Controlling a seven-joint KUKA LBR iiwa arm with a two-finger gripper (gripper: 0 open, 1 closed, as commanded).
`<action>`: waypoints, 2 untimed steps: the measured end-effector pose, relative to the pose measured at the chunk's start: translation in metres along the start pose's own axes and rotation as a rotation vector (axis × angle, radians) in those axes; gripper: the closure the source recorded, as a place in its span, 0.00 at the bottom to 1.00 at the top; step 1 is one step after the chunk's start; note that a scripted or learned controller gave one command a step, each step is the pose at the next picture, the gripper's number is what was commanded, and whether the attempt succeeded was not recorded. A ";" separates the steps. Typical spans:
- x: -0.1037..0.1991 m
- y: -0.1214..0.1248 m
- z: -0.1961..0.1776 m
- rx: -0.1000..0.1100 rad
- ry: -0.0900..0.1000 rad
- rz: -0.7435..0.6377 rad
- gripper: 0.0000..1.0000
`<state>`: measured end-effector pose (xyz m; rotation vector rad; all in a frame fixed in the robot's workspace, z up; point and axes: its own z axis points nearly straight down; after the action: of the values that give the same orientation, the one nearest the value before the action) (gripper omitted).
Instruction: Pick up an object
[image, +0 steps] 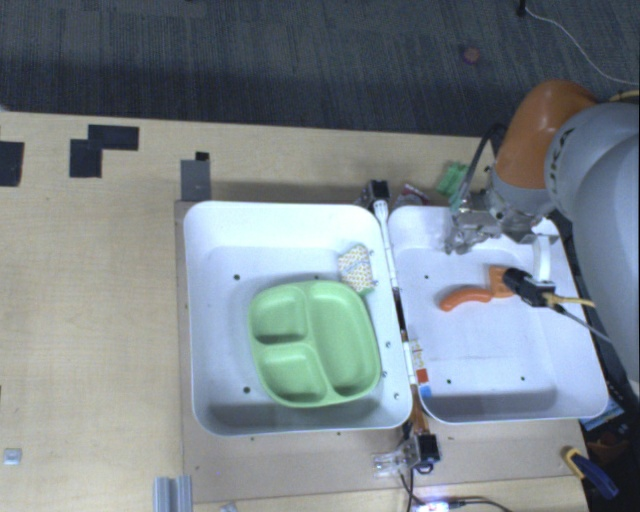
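Camera view is showing a tan bench (90, 300) that is bearing two white bins side by side. The grey arm (590, 160), with its orange band, is reaching in from the right above the far right corner of the right bin (500, 360). The left bin (215, 240) is holding a green plate (315, 340) with three compartments. It is lying flat and taking up much of that bin's floor.

The gripper (466, 238) is hanging over the far left part of the right bin. Whether it is open or closed cannot be told from this angle.

An orange piece (468, 296), long and slightly curved, is lying flat on the right bin's floor, left of the middle. It is sitting near the gripper, on its near side and apart from it.

A small patterned pouch (356, 265) is resting in the left bin by the right wall, just beside the plate's far right corner.
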<state>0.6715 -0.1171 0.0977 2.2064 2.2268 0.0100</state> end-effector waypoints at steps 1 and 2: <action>0.000 0.000 0.000 0.001 0.000 -0.001 0.00; 0.036 -0.002 0.012 0.006 0.002 0.003 0.00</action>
<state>0.6696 -0.0812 0.0851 2.2132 2.2274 0.0055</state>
